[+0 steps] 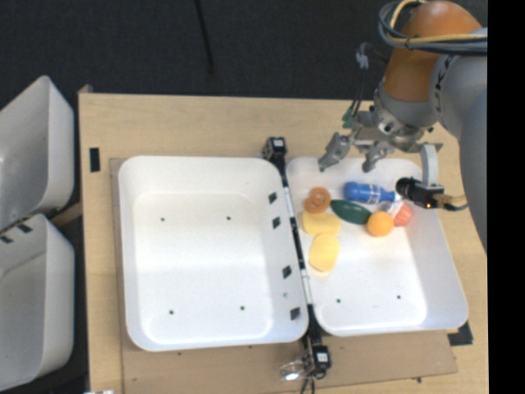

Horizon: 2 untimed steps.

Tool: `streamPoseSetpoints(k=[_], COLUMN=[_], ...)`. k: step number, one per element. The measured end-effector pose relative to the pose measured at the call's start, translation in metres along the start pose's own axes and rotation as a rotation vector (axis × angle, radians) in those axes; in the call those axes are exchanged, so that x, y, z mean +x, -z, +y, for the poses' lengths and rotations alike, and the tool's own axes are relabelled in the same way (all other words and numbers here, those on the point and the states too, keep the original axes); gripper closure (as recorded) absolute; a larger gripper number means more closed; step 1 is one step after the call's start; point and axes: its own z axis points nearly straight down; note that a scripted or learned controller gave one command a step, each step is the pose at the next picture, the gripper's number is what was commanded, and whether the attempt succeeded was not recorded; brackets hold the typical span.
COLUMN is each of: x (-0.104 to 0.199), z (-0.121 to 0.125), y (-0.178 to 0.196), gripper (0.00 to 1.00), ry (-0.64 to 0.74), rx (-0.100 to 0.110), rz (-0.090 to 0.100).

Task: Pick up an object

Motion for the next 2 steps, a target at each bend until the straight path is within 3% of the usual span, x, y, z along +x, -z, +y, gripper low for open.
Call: streamPoseSetpoints(k=[1,2], x=[-0.042,-0.103], z=[-0.036,0.008], y=[-0.118,-0.117], gripper=[0.0,0.0], ry=[-0.005,-0.007], rx=[0.009,0.022], rz=[0.0,-0.001])
